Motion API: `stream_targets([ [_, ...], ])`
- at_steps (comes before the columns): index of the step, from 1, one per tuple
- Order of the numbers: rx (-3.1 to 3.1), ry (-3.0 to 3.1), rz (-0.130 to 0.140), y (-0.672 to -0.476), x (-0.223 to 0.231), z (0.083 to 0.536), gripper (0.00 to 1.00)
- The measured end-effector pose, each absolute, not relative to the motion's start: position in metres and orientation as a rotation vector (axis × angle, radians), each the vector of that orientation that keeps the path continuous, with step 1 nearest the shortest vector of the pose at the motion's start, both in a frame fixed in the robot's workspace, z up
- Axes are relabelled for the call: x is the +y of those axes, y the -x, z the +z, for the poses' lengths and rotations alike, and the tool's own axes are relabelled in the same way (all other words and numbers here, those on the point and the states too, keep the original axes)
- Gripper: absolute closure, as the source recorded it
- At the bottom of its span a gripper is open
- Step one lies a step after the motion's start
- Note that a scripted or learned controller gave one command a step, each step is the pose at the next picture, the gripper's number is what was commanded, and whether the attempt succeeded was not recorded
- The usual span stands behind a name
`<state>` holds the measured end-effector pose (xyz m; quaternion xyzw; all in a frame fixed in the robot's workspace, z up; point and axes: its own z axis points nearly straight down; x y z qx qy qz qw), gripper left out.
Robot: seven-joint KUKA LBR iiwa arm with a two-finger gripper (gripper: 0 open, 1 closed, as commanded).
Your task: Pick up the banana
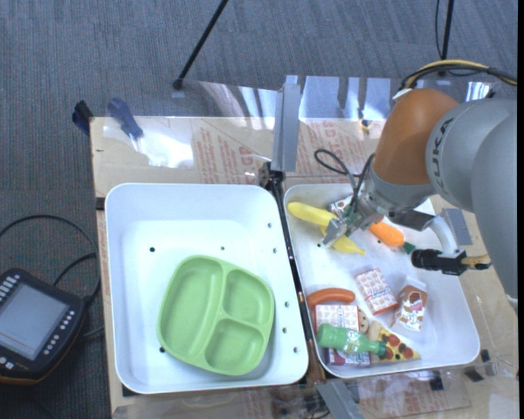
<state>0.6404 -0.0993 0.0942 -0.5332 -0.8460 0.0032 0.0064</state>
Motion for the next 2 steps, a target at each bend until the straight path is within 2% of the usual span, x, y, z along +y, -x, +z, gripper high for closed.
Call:
stream_targets([
  [1,-2.641,1.673,0.010,-0.640,-0.101,0.103,1.00],
  [2,-2.647,1.690,0.000,-0.644,-0.010,0.188,1.00],
])
